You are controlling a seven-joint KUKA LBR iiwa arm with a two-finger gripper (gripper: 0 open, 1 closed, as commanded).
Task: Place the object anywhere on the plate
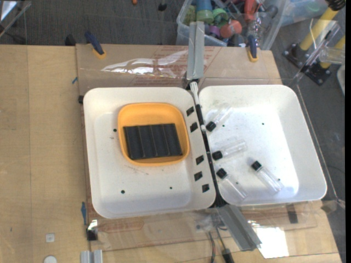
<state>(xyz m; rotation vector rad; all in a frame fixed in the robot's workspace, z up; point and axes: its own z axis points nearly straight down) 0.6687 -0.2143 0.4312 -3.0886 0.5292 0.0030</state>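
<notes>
Block (pixel 152 141), black and ridged, lies on the orange plate (pixel 127 115), seemingly fully inside its rim. End effector state: I cannot tell.

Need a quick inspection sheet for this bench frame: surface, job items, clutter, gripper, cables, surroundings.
Surface: wooden bench bearing the left bin and the right bin, side by side and touching.
Job's things: orange plate in the left bin, with a black ribbed block lying flat on it. Four clear vials with black caps in the right bin, e.g. one near its front corner.
Clutter: clear plastic film taped behind the bins.
Gripper: nothing seen.
Cables: dark leads at the front edge.
Surroundings: clear tub of coloured toys behind the bench; blue clamps on its back edge.
</notes>
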